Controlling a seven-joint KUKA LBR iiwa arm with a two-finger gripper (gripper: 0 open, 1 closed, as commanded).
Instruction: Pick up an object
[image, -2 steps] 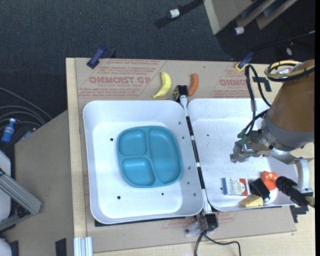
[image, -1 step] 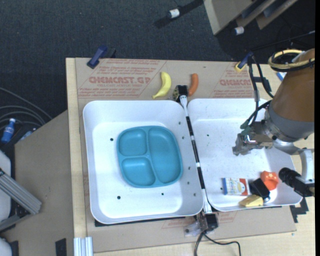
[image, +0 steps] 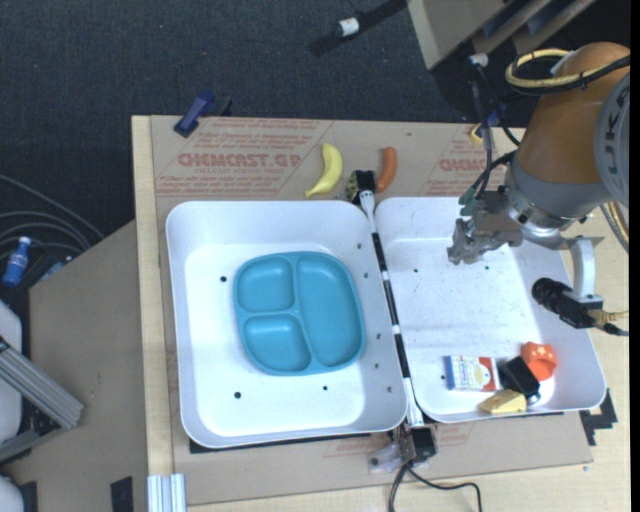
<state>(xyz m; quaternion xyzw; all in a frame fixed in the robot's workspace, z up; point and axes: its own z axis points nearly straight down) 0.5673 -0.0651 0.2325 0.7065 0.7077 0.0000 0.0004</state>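
Now the end effector (image: 468, 250), seemingly narrow and empty, hovers upper right; next, descend toward the lower-right carton (image: 469, 373).

Grey arm (image: 560, 190) with a broad orange band, yellow cable looped above.

Red lettering reading "CHEMCAST GP" is printed on the brown board (image: 250, 150) behind the bins, repeated partly at its right, while print on the small box (image: 469, 373) cannot be read.
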